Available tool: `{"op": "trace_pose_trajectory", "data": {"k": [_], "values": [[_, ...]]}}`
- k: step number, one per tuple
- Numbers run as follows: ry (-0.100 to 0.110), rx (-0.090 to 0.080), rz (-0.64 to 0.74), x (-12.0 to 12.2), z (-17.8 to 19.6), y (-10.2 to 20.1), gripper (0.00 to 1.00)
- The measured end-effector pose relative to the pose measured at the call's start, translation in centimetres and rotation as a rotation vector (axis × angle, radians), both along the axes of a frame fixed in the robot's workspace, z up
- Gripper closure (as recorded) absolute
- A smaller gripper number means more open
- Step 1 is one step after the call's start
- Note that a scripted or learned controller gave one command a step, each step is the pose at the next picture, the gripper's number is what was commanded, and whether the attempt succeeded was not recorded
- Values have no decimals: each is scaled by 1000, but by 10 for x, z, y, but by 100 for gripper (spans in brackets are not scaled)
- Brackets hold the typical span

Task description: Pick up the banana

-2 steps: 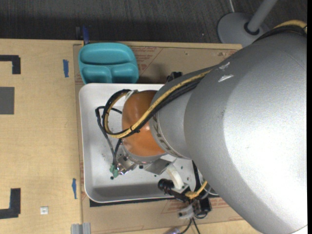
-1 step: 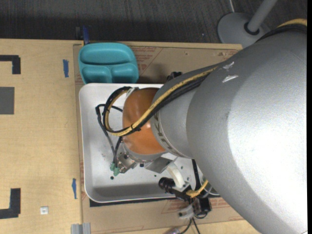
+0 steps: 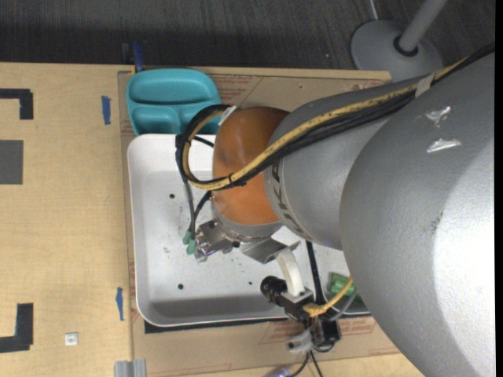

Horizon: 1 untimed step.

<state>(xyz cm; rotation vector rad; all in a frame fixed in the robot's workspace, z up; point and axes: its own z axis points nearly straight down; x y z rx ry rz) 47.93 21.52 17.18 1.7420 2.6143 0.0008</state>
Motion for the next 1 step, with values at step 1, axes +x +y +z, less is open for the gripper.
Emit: {"op": "trace_pose_trajectory", "data": {"k": [1], "values": [[-1,2,216,0,-85,-1,100]]}}
